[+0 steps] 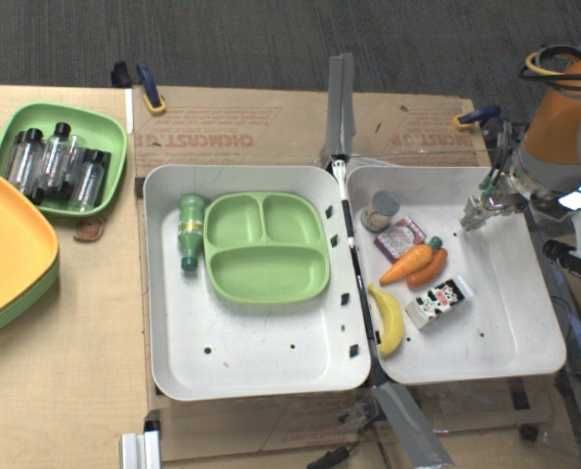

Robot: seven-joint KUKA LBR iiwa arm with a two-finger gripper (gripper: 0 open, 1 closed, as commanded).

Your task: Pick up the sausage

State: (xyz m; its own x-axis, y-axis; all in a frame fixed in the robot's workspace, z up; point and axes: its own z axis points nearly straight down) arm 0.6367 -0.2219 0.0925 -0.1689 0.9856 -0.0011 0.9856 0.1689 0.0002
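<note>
Tool (477, 210) above right bin (524, 350), well apart from sausage (429, 268); grip state: cannot tell. Risk: carrot (407, 264) touching sausage, tool may grab wrong item.

We see a robot lab. A robot arm (554, 125) reaches over two white bins (261, 374) on a cardboard-covered bench (270, 130), with toy food (415, 262) inside and grey carpet (270, 18) behind.

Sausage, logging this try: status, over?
Gripper over right bin's back right corner, well apart from sausage. Sausage lying mid-bin. Carrot pressed along it, carton close by.
</note>
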